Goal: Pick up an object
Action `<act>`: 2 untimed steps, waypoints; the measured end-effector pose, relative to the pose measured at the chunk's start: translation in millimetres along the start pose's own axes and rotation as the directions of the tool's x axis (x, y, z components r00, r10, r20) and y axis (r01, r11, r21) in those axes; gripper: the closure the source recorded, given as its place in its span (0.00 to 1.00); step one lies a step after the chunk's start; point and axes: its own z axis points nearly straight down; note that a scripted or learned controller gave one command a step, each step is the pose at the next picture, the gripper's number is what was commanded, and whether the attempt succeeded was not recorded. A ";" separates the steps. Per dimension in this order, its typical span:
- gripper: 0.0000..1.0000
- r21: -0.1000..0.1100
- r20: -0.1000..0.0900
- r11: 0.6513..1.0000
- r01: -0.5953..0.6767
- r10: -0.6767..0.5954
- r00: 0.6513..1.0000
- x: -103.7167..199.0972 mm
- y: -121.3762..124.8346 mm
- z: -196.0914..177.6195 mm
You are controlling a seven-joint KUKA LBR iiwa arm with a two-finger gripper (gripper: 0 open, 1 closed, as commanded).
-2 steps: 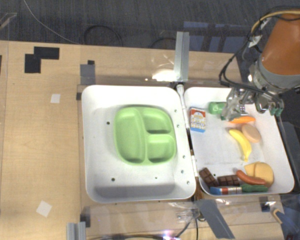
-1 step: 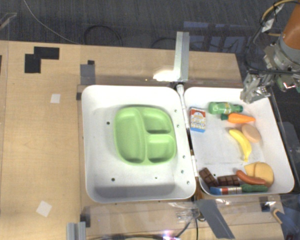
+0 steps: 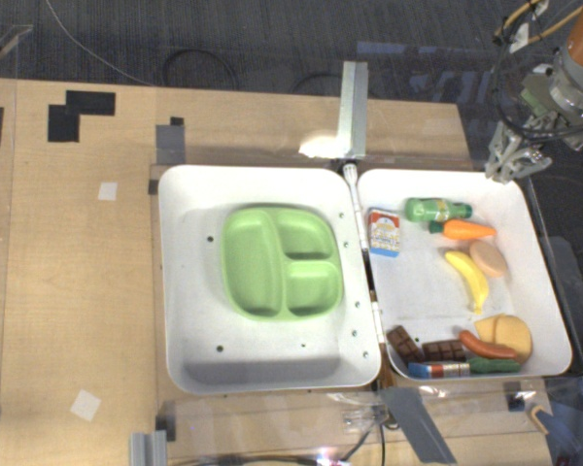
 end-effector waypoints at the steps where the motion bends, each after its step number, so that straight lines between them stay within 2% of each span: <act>1: 1.00 0.000 0.001 0.989 -0.149 0.149 0.989 -9.2 11.9 -17.3; 2: 1.00 0.000 0.000 0.977 0.215 -0.215 0.977 24.2 -18.3 -11.9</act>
